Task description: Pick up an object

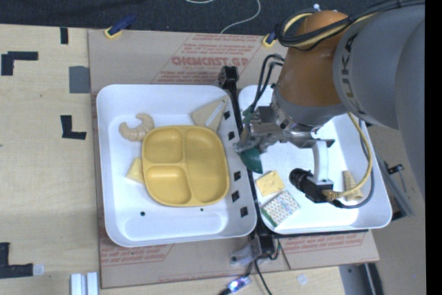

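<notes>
Bench (41, 169), cardboard sheet (207, 59), two white bins (114, 169)

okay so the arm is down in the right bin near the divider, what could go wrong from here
The gripper sits low against the left wall of the right bin, right by the black clips on the divider, so it may scrape or catch them. The green object under it lies tight to that wall, leaving little room for a clean grasp. The yellow block nearby could get nudged.

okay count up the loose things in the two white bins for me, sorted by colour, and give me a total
Yellow: 2, the divided plate in the left bin and the small block in the right bin
Tan or cream: 3, the curved piece, the wedge, the piece under the plate's left edge
Dark green: 1, the item by the gripper
White patterned: 1, the packet
Total: 7
</notes>
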You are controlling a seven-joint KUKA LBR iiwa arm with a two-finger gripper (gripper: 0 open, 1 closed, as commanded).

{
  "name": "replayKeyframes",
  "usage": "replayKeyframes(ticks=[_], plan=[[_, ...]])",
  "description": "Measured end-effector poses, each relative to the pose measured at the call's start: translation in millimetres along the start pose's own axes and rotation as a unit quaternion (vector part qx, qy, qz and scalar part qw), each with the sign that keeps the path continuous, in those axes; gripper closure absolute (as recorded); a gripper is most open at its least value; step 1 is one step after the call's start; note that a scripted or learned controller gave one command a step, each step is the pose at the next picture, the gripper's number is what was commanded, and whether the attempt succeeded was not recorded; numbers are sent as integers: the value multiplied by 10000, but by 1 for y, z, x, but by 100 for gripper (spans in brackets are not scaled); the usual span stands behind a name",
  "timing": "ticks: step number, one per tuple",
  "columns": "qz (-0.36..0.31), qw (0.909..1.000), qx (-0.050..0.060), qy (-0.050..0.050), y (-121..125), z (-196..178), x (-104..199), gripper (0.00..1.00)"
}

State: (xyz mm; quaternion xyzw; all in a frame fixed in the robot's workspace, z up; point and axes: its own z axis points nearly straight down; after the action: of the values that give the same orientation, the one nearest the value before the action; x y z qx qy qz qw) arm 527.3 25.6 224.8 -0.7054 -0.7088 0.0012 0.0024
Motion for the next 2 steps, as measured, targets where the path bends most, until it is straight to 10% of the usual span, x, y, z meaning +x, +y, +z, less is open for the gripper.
replayKeyframes(ticks=[1,2], plan=[[9,10000,11,-6,-43,6,25,100],[12,10000,-13,-9,-23,7,25,100]])
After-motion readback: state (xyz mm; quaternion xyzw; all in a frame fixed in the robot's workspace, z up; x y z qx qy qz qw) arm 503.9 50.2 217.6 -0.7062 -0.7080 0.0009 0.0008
